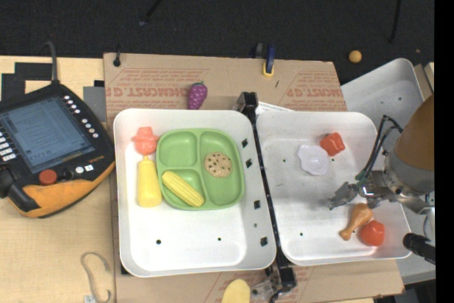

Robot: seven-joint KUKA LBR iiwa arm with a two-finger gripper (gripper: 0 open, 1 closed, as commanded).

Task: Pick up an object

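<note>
My gripper [360,196] hangs low over the right bin [298,241], near its right side, open with nothing between its fingers. Just below it lies a tan toy drumstick [354,221], and a red tomato [373,233] touches the drumstick's right end. Further back in the same bin are a red toy piece [332,144] and a pale whitish object [313,160]. The grey arm with its orange band [422,142] enters from the right.
The left bin [184,238] holds a green divided plate [201,168] with a cookie [218,164] and corn [182,188], plus a yellow bottle [147,182] and a pink toy [145,140]. A purple grape toy [196,95] lies behind it. A teach pendant [50,142] sits at left.
</note>
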